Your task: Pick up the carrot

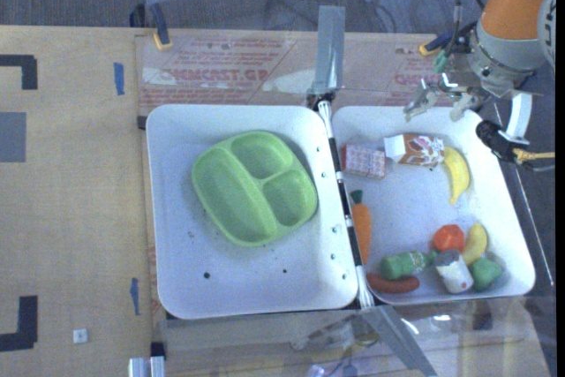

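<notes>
— Hovering at the right bin's [521, 274] far edge, the two-finger gripper [439, 98] has its fingers spread, empty.

— The orange plastic carrot [360, 223] lies against the left wall; approach step, needs reaching nearer and leftward.

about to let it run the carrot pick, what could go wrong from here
1. The carrot lies tight along the right bin's left wall, so one pincer finger may hit the wall or divider instead of straddling it.
2. The pincer hangs over the bin's far edge, well away from the carrot; its path crosses the small cartons.
3. The red sausage and green toy sit near the carrot's tip and could get nudged.
</notes>
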Action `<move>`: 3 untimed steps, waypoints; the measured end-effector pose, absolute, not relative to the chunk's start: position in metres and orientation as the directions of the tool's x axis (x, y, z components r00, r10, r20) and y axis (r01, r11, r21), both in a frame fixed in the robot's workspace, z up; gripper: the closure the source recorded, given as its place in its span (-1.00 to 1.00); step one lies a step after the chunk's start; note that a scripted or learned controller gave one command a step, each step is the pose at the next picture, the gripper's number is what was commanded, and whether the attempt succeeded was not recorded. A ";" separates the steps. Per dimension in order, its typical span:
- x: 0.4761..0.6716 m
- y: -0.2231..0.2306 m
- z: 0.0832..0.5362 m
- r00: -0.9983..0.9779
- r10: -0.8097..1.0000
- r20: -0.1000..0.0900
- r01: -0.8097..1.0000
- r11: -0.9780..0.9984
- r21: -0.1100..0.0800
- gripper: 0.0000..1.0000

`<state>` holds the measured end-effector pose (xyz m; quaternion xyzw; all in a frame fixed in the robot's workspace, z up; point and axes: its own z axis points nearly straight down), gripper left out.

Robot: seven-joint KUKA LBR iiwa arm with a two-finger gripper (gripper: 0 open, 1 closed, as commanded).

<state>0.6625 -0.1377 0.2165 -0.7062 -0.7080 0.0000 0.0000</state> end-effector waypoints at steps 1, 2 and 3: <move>0.608 -0.180 0.106 -0.160 0.987 -0.001 0.987 0.160 0.002 -1.00; 0.545 -0.136 0.090 -0.289 0.957 -0.007 0.957 0.289 0.011 -1.00; 0.562 -0.125 0.139 -0.103 0.995 -0.001 0.995 0.103 0.003 -1.00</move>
